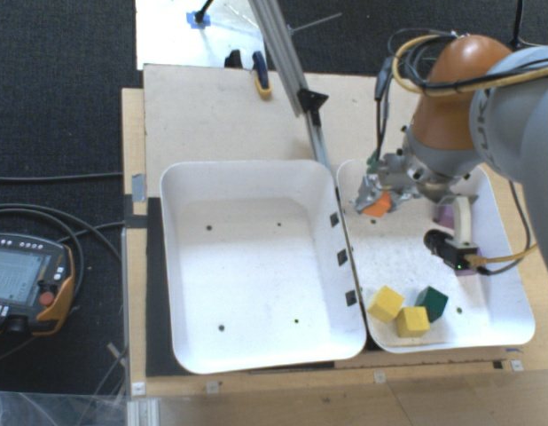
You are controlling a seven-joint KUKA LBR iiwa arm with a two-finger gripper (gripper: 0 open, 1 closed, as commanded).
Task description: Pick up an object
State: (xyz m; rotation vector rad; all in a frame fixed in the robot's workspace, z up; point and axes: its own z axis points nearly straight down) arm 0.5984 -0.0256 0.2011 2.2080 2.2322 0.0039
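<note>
Here the end effector [378, 198] hangs over the upper left corner of the right bin [513, 313], close to the wall shared with the left bin [181, 264]. A small orange object [377, 207] sits at its tip, between the metal fingers, so the end effector appears clenched on it; how wide the fingers stand beyond that is hard to read at this size. The orange object looks like a small block or wedge, bright orange, partly covered by the grey finger hardware above it, and whether it still touches the bin floor cannot be told.

The arm's orange band [456, 87] and grey wrist reach in from the right, with cables looping above it. Lower in the right bin lie two yellow blocks, one [387, 303] just left of the other [412, 321], and a dark green block [433, 303] touching or just beside the second yellow one. A pinkish-purple object [446, 213] shows near the arm's black attachment [447, 248], partly hidden. The left bin shows its white floor with a few dark specks. Both bins rest on the desk [212, 114], and a teach pendant [26, 282] lies off to the left on the dark floor.
</note>
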